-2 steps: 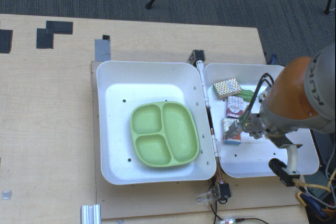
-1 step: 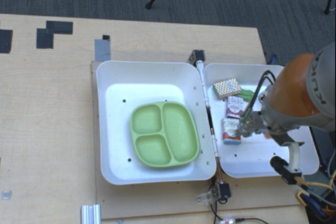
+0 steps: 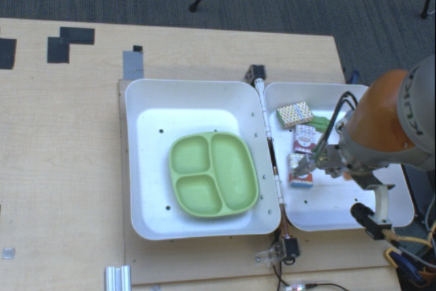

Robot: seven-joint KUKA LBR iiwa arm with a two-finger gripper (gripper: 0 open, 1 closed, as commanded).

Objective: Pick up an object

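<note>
The red-and-white carton (image 3: pixel 304 155) lies flat in my right bin (image 3: pixel 327 211), and my gripper (image 3: pixel 304 163) sits directly over it, so I judge it the pick target. Whether the tool grips it, I cannot tell. Its print is too small to read. The green divided plate (image 3: pixel 214 174) fills the left bin (image 3: pixel 146 167).

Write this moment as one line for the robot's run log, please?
arm: over right bin | gripper: at red-and-white carton | grasp: unconfirmed | left bin: green divided plate
</note>
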